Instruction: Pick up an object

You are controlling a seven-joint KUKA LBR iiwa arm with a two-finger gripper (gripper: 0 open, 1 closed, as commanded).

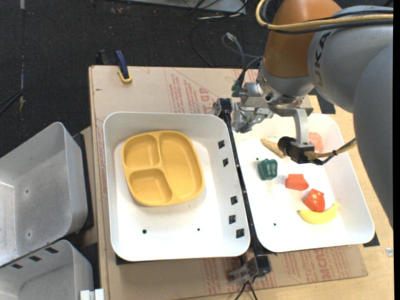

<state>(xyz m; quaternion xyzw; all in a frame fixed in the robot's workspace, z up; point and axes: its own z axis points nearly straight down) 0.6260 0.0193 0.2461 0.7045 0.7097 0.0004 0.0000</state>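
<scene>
The arm (356,55) is a thick, smooth grey casing, with a glossy orange, dome-shaped band (303,8) above the wrist. A pale yellow cable (265,2) loops around that band. The gripper (245,112) looks like bare silver metal with dark wiring, though its detail is blurred.

Robotics lab: arm (353,55) over cardboard-topped bench (169,87)

The left bin (107,186) is white and carries a mustard-yellow tray (162,167). The right bin (340,230), white too, shows a green pepper (267,169), an orange-red block (296,182), a red piece (314,199), a yellow banana (319,215) and a tan wedge (270,145). The arm (362,61) is grey with an orange band (303,8), above a pale brown counter (175,83) with faded red lettering.
</scene>
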